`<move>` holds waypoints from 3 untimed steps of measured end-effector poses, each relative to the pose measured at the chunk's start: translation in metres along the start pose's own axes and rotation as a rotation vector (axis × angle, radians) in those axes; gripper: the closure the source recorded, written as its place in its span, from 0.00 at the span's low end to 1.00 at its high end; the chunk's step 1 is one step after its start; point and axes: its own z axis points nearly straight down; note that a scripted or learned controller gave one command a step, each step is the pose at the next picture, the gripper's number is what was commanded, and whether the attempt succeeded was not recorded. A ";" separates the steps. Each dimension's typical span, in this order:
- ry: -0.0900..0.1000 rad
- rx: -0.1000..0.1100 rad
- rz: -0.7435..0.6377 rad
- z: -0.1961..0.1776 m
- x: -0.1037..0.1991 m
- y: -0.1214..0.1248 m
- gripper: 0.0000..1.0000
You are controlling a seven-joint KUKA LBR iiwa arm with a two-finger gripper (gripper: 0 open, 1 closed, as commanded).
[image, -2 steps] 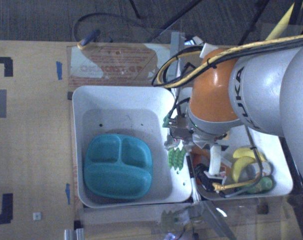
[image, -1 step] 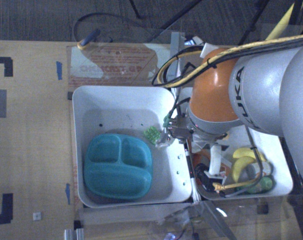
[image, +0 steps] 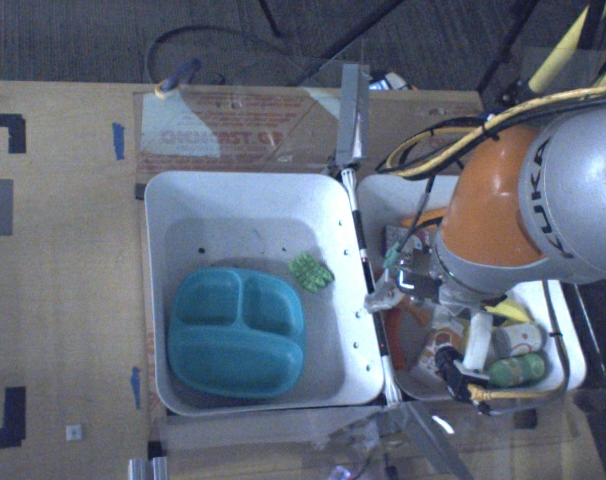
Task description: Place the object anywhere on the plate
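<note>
A robotics lab, by the look of it: two white bins [image: 245, 196] sit on a plywood bench [image: 63, 268] marked with blue tape [image: 118, 140], tripod legs [image: 323, 18] and cables [image: 198, 43] crossing the dark carpet [image: 133, 18] behind.

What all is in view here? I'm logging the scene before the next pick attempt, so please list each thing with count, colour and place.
Bins: two, white, side by side on the bench; left bin, right bin.
Plate: one, teal, divided into compartments, low in the left bin.
Small object: one, green, on the left bin's floor just beyond the plate's upper right corner, off the plate.
Mixed items: several, in the right bin under the arm, among them a green one and a yellow one; the rest too cluttered to name.
Tape marks: blue, on the bench left of the bins.
Arm: one, grey with orange band, over the right bin.
</note>
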 end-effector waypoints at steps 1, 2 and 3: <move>-0.010 -0.019 0.030 0.049 0.064 -0.015 0.00; -0.034 -0.020 0.053 0.042 0.048 -0.011 1.00; -0.001 -0.003 0.182 -0.096 0.025 0.004 1.00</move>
